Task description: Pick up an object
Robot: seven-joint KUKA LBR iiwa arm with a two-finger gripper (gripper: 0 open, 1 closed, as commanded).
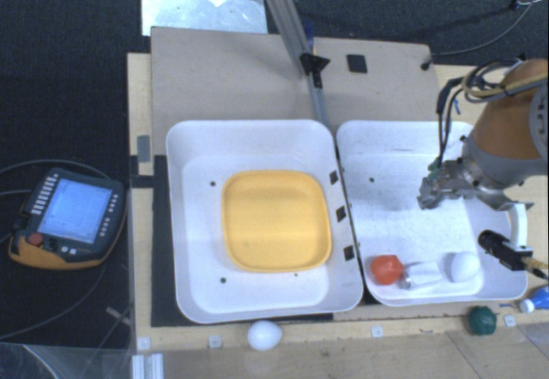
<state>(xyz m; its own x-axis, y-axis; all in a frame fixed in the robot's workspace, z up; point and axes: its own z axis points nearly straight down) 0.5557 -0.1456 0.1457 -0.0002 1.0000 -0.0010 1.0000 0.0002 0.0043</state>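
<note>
camera view: the task looks not yet done. the hand hangs over the middle of the right bin, right of its centre, and nothing shows between its parts; whether they are apart or together i cannot tell at this size. the things it could take lie along the near wall of that bin: a red ball-like object to the left, a clear or whitish piece just beside it, and a white egg-shaped object further right. all three rest on the bin floor, near the hand but apart from it. what is left, as i judge it, is the whole grasp: move toward the near wall, descend, close, lift.

the left bin holds a yellow square plate lying flat in its middle. another white egg sits on the surface outside the bins, near the left bin's near edge, and a dark green ball lies on the surface off the right bin's near right corner.

for room: the far half of the right bin floor is bare, so approach from there is open. the objects crowd the near wall, which leaves little clearance on that side, and the red object and the clear piece are close enough to get in each other's way.
</note>
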